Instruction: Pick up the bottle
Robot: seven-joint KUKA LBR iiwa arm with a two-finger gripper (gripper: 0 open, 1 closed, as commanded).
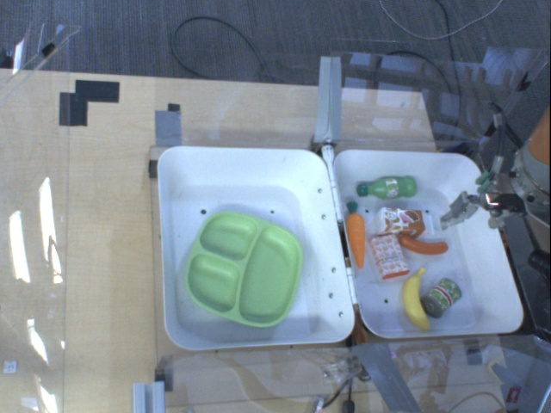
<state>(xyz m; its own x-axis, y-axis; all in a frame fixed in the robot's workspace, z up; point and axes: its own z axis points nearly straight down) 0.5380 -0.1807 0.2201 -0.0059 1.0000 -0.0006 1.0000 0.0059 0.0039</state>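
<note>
The bottle (387,187) is small and green with a white label. It lies on its side near the back wall of the right bin (491,308), cap pointing left. My gripper (478,206) hovers over the right side of that bin, to the right of the bottle and slightly nearer the front, apart from it. Nothing shows in the gripper.
In the right bin lie a carrot (355,239), a snack packet (402,220), a red sausage (424,246), a small red carton (389,255), a banana (415,300) and a can (442,297). A green divided plate (245,269) sits in the left bin (172,231).
</note>
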